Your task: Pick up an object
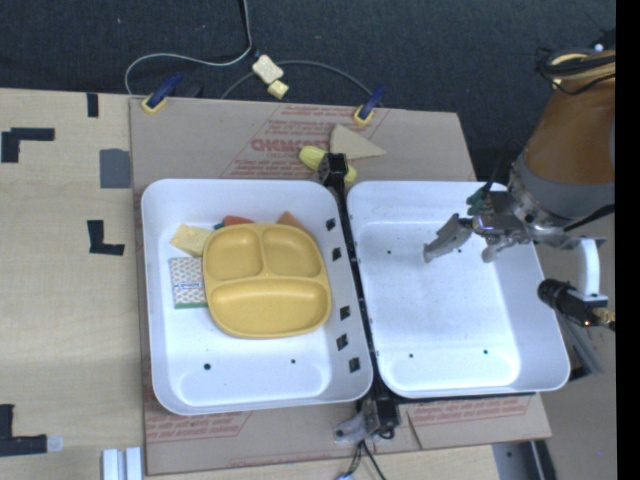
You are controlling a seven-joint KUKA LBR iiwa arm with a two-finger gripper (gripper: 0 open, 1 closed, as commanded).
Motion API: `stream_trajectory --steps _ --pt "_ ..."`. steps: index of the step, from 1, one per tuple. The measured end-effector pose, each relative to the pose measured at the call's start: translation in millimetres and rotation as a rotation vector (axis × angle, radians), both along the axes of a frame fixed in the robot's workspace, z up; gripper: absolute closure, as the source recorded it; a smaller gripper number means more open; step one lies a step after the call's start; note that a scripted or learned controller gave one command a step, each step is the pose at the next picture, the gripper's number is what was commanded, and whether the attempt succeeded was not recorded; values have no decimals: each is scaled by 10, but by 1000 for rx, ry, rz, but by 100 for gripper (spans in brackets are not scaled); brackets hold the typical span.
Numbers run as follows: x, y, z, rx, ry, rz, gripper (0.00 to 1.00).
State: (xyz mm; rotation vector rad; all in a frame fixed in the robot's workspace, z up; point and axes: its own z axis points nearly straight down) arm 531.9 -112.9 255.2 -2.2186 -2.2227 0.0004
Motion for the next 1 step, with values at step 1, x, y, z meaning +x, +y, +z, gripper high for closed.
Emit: stream_trajectory --steps 1 --pt "356 385 -756 0 4 2 0"
